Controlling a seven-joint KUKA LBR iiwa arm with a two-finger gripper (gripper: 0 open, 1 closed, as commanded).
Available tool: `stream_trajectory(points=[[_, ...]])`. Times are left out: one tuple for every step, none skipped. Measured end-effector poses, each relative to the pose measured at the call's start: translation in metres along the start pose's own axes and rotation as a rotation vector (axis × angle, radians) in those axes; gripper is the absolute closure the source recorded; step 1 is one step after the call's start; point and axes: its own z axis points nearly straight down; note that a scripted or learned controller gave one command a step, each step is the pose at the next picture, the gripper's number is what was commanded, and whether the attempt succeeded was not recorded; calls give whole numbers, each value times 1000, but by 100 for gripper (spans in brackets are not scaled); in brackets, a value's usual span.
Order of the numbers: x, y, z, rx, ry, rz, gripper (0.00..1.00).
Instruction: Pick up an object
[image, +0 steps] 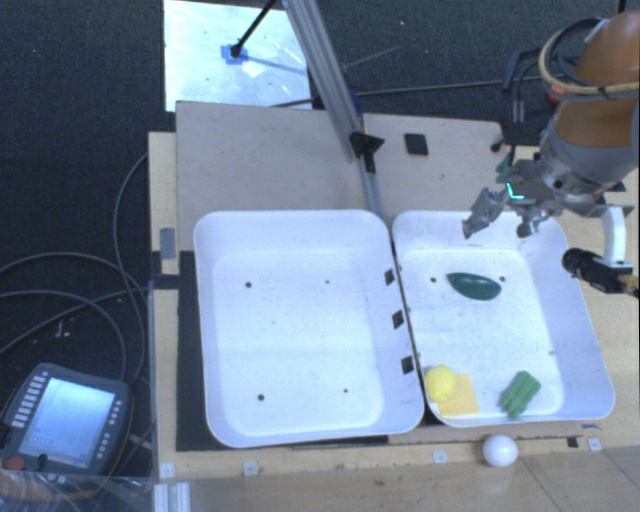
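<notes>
Three objects lie in the right bin (585, 340). A dark green oval object (474, 286) sits near its back middle. A yellow object (447, 388) rests in the front left corner, and a bright green ridged object (519, 392) lies near the front right. My gripper (503, 218) hangs open above the back rim of the right bin, its two fingers spread apart with nothing between them. It stands up and a little to the right of the dark green oval, apart from it.
The left bin (215, 300) adjoins the right one. A white ball (500, 450) lies on the bench in front of the right bin. A slanted metal pole (335, 90) and a black clamp stand behind the bins. A pendant (60, 415) sits at the lower left.
</notes>
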Motion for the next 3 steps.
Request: stream_trajectory(points=[[0,0,0,0,0,0,0],[4,4,61,5,0,0,0],[-4,7,107,4,0,1,0]])
